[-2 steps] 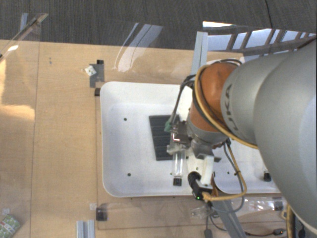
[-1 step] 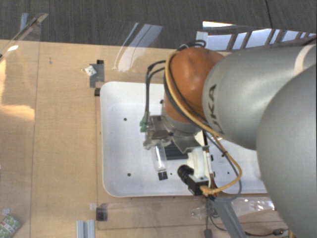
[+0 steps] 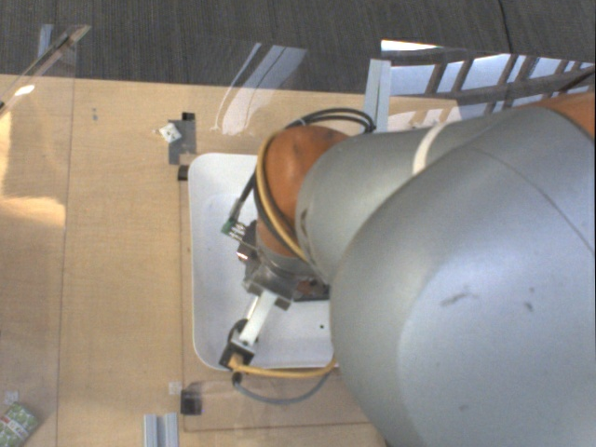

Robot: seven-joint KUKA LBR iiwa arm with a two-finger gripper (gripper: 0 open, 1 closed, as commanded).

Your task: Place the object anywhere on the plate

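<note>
Gripper (image 3: 268, 285) low over the white bin (image 3: 214, 250), above the bin's floor and nearer its near edge than its far one. It is tucked under the wrist, so whether it is open or closed cannot be told from this angle.

Arm (image 3: 466, 296): grey and very close to the lens. It comes in from the bin's right and covers the whole right part of the bin. Orange band (image 3: 284, 170) sits above the wrist, over the bin's far half.

Object: where it lies cannot be told, as the arm's bulk hides much of the bin floor. Same for the plate.

Bin: shallow, rounded corners. The left strip of its floor is bare white, with the wrist's shadow falling just left of the gripper.

Bench (image 3: 112, 250): pale wood, running out well to the bin's left.
- Black clamp (image 3: 183, 140) just off the bin's far-left corner, with a small white tag (image 3: 169, 132) beside it.
- Second black clamp (image 3: 191, 401) just off the bin's near-left corner.
- Green-and-white packet (image 3: 13, 424) well apart from the bin, off towards the bench's near-left.
- Grey upright post (image 3: 377, 91) beyond the bin's far edge.
- Dark carpet (image 3: 233, 7) further back behind the bin, past the bench
</note>
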